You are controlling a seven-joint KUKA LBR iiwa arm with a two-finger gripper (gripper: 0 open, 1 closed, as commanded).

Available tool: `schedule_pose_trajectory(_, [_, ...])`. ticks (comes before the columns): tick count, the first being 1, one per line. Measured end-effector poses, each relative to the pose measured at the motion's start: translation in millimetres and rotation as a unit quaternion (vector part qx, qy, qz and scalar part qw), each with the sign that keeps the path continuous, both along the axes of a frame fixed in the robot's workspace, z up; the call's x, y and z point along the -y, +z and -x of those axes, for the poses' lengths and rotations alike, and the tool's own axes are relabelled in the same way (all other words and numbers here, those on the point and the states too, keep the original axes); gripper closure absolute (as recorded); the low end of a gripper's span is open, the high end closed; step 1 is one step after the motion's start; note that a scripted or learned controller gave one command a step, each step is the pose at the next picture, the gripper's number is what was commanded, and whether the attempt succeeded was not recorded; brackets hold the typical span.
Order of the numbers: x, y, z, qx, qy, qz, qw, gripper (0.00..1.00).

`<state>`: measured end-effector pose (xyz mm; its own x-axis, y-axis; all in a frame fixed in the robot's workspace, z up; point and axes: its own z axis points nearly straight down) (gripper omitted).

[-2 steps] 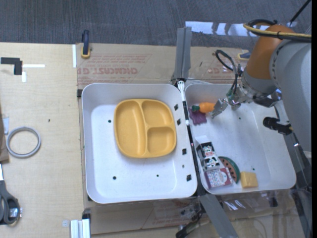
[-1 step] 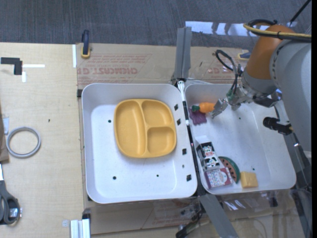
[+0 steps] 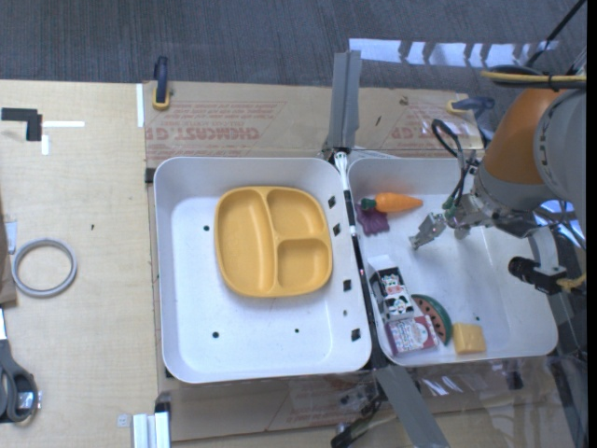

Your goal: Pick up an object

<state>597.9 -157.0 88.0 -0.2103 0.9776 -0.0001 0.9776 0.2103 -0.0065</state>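
Observation:
My gripper (image 3: 425,234) hangs over the middle of the right bin (image 3: 508,320), its fingers parted with nothing between them. An orange carrot (image 3: 395,203) lies up and left of it near the bin's back left corner, with a small purple piece (image 3: 374,220) beside it. Along the bin's front lie a printed card packet (image 3: 396,311), a watermelon slice (image 3: 436,313) and a yellow block (image 3: 468,340). The left bin (image 3: 187,334) holds a yellow divided plate (image 3: 273,240).
A metal divider (image 3: 344,101) stands between the bins at the back. On the wooden bench to the left lie a grey tape ring (image 3: 42,267) and scissors (image 3: 17,392). The arm's orange band (image 3: 519,138) and cables hang over the right bin's right side.

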Motion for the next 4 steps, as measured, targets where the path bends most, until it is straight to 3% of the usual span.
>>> schedule_pose_trajectory(1, [-59, 99, -39, 0.0, -0.11, 0.0013, 0.994, 0.0])
schedule_pose_trajectory(2, [-49, 91, -45, 0.0, -0.091, 0.0011, 0.9959, 0.0])
schedule_pose_trajectory(3, [-49, 95, -45, -0.004, -0.089, 0.0027, 0.9961, 1.0])
schedule_pose_trajectory(4, [-49, 95, -45, -0.005, -0.089, 0.0025, 0.996, 0.0])
